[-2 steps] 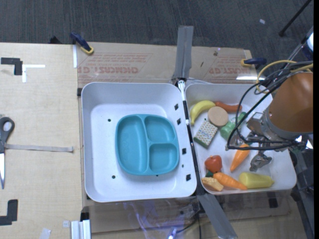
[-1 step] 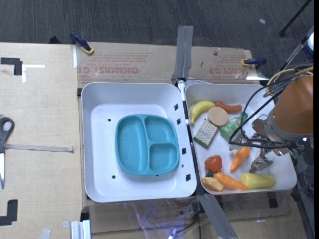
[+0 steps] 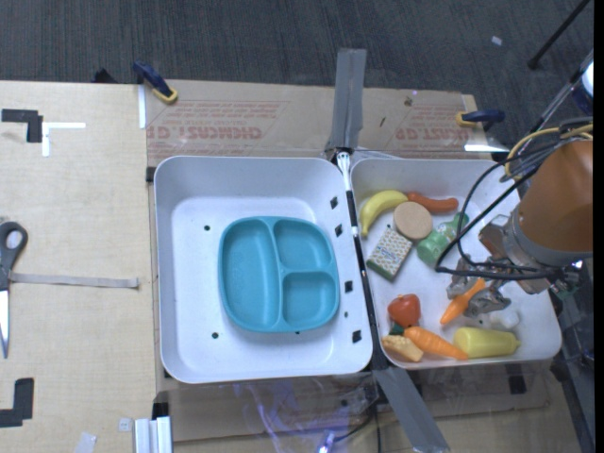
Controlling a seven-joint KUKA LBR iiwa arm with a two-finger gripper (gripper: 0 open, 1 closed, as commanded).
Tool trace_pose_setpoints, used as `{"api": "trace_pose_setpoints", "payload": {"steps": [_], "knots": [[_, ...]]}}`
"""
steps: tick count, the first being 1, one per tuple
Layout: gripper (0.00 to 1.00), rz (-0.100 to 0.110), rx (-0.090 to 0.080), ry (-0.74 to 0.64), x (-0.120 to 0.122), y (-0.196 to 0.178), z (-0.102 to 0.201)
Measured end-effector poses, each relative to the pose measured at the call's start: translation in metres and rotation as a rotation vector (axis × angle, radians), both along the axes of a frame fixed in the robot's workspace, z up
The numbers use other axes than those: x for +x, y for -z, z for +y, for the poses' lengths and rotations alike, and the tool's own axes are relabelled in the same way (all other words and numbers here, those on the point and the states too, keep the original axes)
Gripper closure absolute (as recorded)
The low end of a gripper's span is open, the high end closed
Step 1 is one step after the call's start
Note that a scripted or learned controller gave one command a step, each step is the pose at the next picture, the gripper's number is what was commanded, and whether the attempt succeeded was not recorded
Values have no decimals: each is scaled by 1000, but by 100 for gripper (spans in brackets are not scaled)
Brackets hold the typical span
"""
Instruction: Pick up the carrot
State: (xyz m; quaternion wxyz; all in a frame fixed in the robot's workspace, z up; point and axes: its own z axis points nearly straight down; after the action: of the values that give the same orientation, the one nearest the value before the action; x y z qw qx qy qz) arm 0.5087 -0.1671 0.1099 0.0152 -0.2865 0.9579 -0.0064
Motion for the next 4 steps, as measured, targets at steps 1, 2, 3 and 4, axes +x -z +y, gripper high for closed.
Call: {"api": "trace_pose_setpoints", "payload": {"steps": [1,2,3,4], "knots": [[0,-3,0,0,1,-1,1],[100,-7,0,-4,3,-10,2],[0,-7,0,-4,3,-10,2],[0,-3,10,429,-2,9,-29]]}}
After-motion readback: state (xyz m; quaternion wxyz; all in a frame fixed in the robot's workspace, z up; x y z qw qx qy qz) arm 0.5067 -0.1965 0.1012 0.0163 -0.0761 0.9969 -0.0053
